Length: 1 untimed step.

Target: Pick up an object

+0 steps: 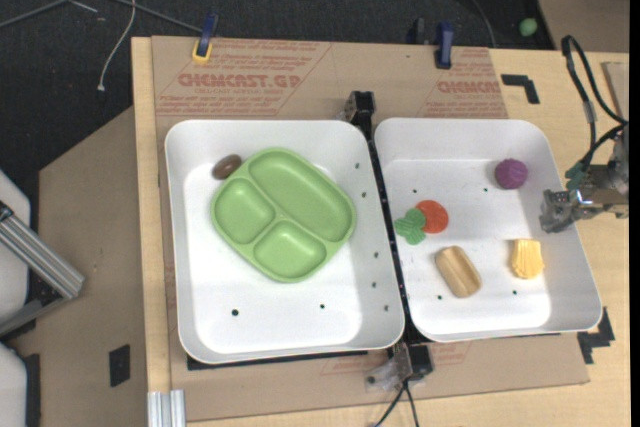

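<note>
The right bin (480,315) holds a purple ball (511,173) at its back right. A red and green toy vegetable (421,219) lies near its left wall. A tan bread-like piece (457,271) and a yellow piece (527,258) rest toward the front. My gripper (560,208) hangs over the right rim of this bin, just right of and between the purple ball and the yellow piece. Nothing shows in its grasp.
In the left bin (200,315) sits a green divided plate (283,213), with a small brown object (228,166) at its back left corner. Cardboard (300,75) lies under both bins. Cables run beside the right bench edge (590,105).
</note>
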### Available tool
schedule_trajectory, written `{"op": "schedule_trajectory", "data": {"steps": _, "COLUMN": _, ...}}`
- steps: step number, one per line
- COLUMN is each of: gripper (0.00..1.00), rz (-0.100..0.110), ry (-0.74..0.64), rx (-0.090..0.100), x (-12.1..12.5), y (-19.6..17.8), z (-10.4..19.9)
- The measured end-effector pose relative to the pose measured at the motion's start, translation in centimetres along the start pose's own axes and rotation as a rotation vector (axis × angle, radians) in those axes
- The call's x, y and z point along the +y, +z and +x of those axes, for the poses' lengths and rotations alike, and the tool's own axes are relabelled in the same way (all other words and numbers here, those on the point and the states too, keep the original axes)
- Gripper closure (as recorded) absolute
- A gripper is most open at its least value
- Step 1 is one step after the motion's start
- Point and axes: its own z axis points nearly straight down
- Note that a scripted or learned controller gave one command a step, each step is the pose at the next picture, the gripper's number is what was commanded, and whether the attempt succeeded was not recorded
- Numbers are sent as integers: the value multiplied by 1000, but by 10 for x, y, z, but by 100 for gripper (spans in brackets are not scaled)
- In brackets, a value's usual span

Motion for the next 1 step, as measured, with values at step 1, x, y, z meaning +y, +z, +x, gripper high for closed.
{"op": "schedule_trajectory", "data": {"steps": 1, "gripper": 0, "rz": -13, "ry": -4, "rx": -4, "x": 3, "y": -7, "z": 1}}
